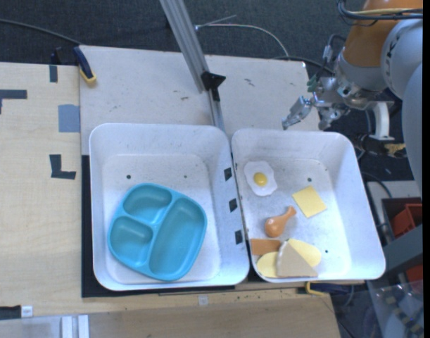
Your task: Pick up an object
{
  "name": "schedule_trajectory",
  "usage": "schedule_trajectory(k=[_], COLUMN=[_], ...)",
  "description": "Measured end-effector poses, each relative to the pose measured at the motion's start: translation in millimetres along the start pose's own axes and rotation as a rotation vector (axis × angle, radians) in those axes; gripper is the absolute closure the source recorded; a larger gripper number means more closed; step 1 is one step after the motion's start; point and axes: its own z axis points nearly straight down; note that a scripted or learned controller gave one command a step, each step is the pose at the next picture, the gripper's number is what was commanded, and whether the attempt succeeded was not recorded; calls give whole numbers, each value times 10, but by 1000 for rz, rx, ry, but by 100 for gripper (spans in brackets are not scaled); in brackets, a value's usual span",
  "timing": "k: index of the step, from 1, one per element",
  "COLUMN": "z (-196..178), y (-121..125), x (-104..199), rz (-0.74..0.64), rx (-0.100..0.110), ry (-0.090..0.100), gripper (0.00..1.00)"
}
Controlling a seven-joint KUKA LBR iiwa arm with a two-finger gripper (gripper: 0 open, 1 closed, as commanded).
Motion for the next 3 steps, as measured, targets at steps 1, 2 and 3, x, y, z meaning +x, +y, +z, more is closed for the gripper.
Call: schedule_trajectory(k=[1,2,3], z=[791,1300,1281], y=[-720,-1271,-1927], x=[106,167,309], rz=[1,3,2], rx=[-1,0,-1], ry=[3,2,2], gripper=[0,0,0])
